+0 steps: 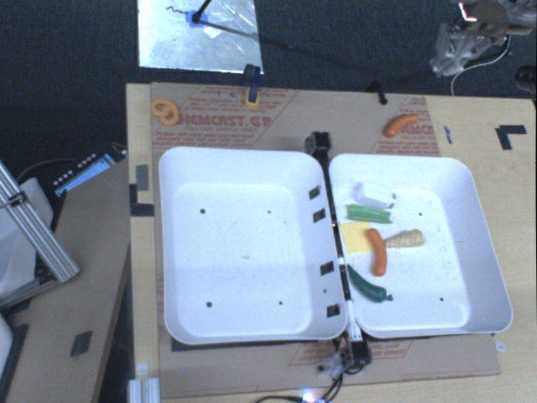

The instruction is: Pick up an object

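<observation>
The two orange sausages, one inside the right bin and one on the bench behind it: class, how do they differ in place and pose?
The sausage in the bin lies on the white floor of the right bin, running nearly straight toward the camera, touching a yellow slice. The sausage on the bench lies on brown cardboard, slanted crosswise, alone. Both are orange, elongated and slightly curved.

- You get bright, even light from above; both white bins (243, 250) read nearly washed out.
- Glare flares off the shiny metal sheet (199, 22) at the top.
- Soft shadows sit under the bin rims.
- The tool (470, 40) looks blurred; the floor (67, 57) is dim.
</observation>
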